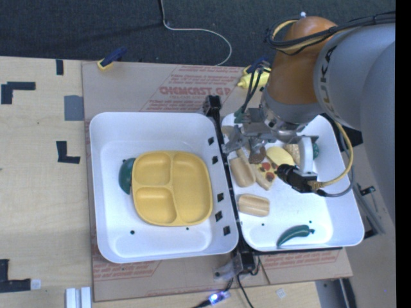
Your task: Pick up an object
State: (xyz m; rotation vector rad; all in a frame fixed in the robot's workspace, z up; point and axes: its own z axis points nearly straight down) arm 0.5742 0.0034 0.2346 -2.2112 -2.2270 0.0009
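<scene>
In the right bin, tan bread-like pieces lie under the end effector (grip state unclear).

Robotics lab: white bins on cardboard-covered bench, tape markers, loose cables, dark carpet.

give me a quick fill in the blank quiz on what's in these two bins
1. The yellow plastic divided plate lies in the ____ white bin.
2. The dark green chili-shaped toy lies near the front edge of the ____ white bin.
3. A dark green object peeks out from under the plate's ____ edge.
4. The tan bread-like block lies ____ the tool in the picture.

Missing words: left; right; left; below
</scene>
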